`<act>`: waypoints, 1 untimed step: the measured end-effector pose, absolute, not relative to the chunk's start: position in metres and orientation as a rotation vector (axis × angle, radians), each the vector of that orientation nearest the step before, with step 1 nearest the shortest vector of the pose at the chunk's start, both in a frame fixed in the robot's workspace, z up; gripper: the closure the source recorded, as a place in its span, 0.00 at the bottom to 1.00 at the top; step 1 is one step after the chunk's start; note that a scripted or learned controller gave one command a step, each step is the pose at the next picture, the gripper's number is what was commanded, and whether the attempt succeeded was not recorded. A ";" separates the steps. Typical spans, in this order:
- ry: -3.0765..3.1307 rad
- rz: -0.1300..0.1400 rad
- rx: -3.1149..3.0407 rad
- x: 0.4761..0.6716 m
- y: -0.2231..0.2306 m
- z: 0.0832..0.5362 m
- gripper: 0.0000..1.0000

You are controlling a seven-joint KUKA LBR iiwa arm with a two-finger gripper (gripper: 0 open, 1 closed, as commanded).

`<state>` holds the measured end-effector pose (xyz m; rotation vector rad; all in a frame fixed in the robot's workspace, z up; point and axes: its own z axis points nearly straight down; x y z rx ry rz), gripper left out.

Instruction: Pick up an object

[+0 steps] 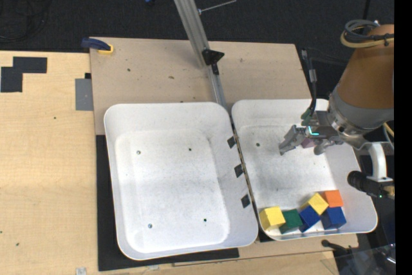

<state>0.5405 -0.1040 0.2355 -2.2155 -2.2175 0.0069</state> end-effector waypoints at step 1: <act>-2.215 0.002 -2.223 0.541 -0.106 0.237 0.00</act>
